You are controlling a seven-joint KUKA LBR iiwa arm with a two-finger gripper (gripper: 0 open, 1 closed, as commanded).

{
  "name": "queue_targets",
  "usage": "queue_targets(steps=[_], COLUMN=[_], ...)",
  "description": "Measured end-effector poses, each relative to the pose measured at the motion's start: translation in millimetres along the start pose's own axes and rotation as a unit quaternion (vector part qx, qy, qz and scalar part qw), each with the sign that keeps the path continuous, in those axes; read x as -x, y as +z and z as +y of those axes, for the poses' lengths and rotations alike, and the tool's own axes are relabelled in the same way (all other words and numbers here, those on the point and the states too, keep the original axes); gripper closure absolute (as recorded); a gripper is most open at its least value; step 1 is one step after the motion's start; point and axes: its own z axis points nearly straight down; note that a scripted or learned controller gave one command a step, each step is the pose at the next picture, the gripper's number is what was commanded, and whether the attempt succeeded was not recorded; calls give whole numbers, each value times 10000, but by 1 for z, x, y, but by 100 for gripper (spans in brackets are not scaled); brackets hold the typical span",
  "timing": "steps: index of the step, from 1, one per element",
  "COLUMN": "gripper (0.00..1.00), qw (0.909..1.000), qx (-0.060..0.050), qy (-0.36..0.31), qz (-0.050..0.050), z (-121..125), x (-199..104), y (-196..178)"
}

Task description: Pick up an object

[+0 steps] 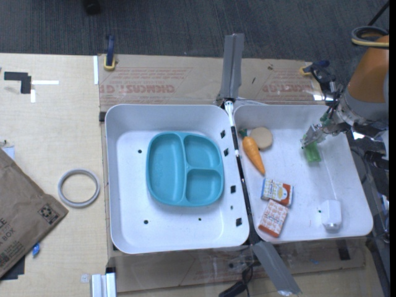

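Note:
In the right bin [362,197] lie an orange carrot [253,154], a round beige piece [262,138], two small printed cartons [276,192] [273,218], a white object [331,215] and a small green object [312,153]. My gripper [314,137] reaches down from the arm at the upper right, over the bin's far right part. Its tip sits right at the upper end of the green object. I cannot make out whether the green object is gripped or only touched.
The left bin [117,166] holds a teal divided plate [185,168]. A grey divider post [232,67] stands at the back between the bins. On the bench to the left lie a grey tape ring [79,187] and a brown cardboard box [18,218].

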Motion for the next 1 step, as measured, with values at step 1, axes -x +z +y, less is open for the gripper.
queue_targets(steps=[1], gripper=[100], qw=[9988], qx=[-18], qy=[494], qz=[-5], z=[29], x=[-58], y=[-161])
